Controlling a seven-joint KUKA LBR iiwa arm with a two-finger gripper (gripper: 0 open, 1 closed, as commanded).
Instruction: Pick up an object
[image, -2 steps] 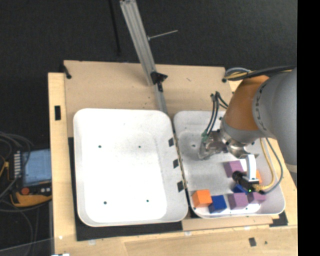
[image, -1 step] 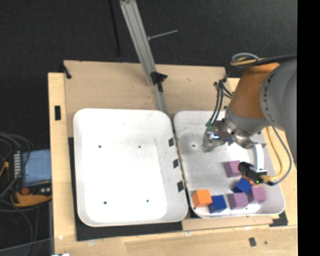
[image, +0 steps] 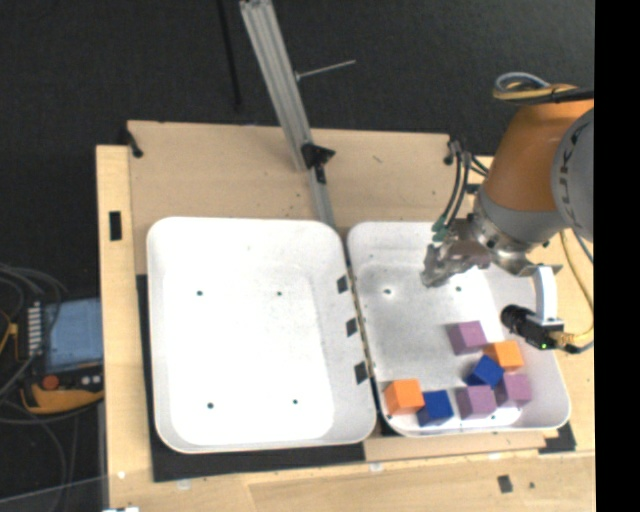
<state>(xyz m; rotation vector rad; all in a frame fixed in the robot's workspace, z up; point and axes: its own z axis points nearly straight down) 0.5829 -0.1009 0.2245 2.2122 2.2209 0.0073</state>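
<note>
The gripper hangs over the right bin's far half, grip unreadable, while coloured blocks crowd its near edge.

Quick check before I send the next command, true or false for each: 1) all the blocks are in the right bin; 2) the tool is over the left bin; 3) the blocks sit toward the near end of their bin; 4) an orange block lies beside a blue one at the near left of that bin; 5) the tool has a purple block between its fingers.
1) True: the blocks, such as the purple block, all lie in the right bin.
2) False: the tool is over the right bin, not the left bin.
3) True.
4) True: the orange block touches the blue block.
5) False: no block shows at the tool; the purple ones lie on the bin floor.
</note>
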